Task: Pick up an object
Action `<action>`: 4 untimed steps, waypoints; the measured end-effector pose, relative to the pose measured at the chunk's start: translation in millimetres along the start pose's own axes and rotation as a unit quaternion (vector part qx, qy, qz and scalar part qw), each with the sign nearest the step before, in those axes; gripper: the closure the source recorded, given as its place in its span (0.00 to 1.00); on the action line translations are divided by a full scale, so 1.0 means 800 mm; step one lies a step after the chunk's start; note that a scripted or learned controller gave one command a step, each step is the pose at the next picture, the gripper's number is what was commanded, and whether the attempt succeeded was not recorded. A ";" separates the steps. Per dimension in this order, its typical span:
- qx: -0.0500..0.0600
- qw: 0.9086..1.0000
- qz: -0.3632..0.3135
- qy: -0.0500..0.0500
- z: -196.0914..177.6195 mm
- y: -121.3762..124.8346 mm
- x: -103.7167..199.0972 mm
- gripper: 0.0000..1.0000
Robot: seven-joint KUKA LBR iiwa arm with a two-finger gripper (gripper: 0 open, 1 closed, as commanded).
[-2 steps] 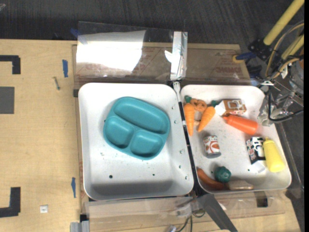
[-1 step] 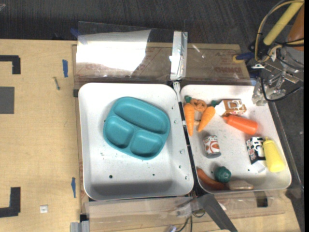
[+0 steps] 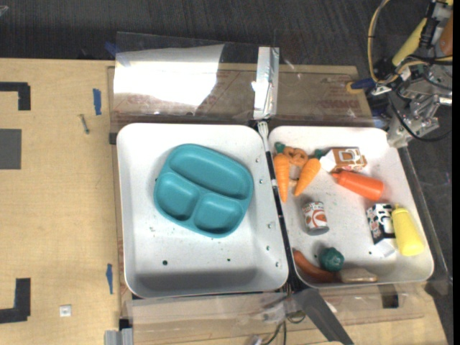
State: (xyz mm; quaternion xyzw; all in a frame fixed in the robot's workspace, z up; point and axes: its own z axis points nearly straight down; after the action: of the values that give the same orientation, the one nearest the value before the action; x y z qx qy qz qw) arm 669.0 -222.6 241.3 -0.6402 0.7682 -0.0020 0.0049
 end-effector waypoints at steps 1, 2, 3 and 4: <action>-0.007 0.994 -0.112 -0.002 0.181 0.006 0.001 1.00; 0.003 0.983 -0.184 0.001 0.007 0.002 -0.025 1.00; -0.008 0.906 -0.424 -0.004 0.148 0.014 -0.046 1.00; -0.001 0.833 -0.554 0.000 0.008 0.015 -0.018 1.00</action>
State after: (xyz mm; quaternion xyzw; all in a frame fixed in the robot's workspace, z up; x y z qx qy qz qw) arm 660.2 -206.1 235.2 -0.9584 0.2853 -0.0037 0.0022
